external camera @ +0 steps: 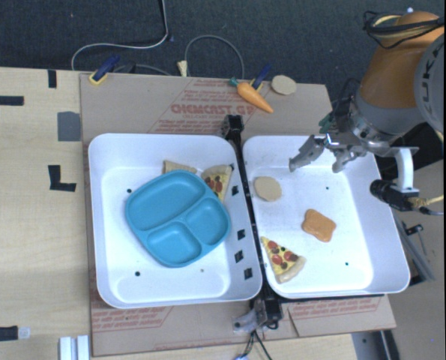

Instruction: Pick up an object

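The gripper hangs over the far part of the right bin, near its far rim. Its two fingers are spread well apart and nothing lies between them. The arm, grey with an orange band, comes in from the right; part of its white lettering shows at the frame edge, too cut off to read with certainty.

In the right bin lie three pieces. A round tan biscuit sits near the left wall, just short of the gripper on the near side. An orange nugget lies about mid-bin. A pizza slice lies toward the near left corner, its crust end pointing at the near rim.

The left bin holds a blue tray with three compartments, tilted, taking up the middle. A second pizza slice sits at the tray's far right edge, touching it, and a tan flat piece peeks out from under the tray's far edge.

Both bins rest on a cardboard sheet printed with red lettering; the far edge seems to read "CHEMCAST", though the letters are small. On the cardboard behind the bins lie a carrot and a pale round disc, near each other by the far right corner. A cable runs across the dark floor beyond.
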Tool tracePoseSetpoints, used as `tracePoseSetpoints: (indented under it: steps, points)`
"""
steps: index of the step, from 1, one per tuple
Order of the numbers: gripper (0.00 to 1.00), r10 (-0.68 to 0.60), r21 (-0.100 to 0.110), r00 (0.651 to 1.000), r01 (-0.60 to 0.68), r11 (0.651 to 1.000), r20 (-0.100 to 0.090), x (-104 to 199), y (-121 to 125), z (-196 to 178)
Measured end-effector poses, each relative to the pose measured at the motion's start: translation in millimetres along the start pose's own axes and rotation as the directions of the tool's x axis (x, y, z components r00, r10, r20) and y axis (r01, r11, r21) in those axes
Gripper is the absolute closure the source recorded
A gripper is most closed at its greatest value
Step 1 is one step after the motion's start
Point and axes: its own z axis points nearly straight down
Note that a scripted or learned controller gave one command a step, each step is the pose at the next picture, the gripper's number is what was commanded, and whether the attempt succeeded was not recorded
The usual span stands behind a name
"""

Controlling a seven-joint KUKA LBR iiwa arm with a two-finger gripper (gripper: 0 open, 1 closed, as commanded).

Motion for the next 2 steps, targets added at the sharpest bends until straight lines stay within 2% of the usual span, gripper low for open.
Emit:
tracePoseSetpoints:
  steps: [1,2]
  points:
    - [0.00,0.006,0.013,1.000,-0.006,1.000,0.000,-50.4,-24.0,134.5]
    - [0.00,0.001,-0.014,1.000,-0.001,1.000,0.004,-65.5,-57.8,154.3]
